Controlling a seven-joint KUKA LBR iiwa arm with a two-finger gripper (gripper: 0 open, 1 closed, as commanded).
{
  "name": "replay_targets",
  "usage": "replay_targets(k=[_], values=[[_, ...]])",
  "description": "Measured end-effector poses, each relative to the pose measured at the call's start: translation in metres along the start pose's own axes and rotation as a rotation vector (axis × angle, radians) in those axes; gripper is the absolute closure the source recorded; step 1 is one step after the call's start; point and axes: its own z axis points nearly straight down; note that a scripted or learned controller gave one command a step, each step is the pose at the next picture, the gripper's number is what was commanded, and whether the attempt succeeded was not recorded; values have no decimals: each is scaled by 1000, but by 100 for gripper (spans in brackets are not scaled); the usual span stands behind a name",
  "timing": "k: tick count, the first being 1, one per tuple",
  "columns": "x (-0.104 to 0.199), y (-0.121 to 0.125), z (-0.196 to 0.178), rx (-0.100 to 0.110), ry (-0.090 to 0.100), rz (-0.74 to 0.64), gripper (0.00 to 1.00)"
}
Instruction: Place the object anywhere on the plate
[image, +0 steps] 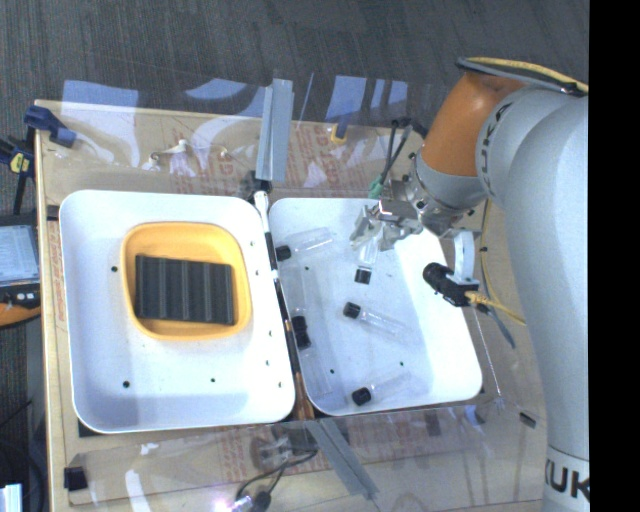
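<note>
The grey arm (540, 250) with its orange band reaches in from the right across the wooden worktop (150, 150), which carries two shallow white bins side by side.

The left bin (90, 380) holds a yellow plate (185, 245) near its upper middle, and a dark ribbed insert (186, 290) lies on the plate.

The right bin (450, 360) holds several clear plastic tubes with black caps. One tube (305, 242) lies near the upper left corner with its cap toward the divider. Another tube (372, 317) lies in the middle of the bin, a third tube (378, 386) lies near the lower edge, and a fourth tube (362, 262) stands tilted just under the jaws. A small black piece (299, 331) sits against the left wall.

The jaws (383, 222) hang over the upper middle of the right bin. The fourth tube's clear upper end reaches up to them, its black cap pointing down toward the bin floor; whether the jaws are closed on it or merely above it cannot be told. The plate lies well apart, in the other bin.
</note>
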Motion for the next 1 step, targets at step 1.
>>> replay_targets(k=[1], values=[[43, -64, -22, 2, 1, -233, 100]])
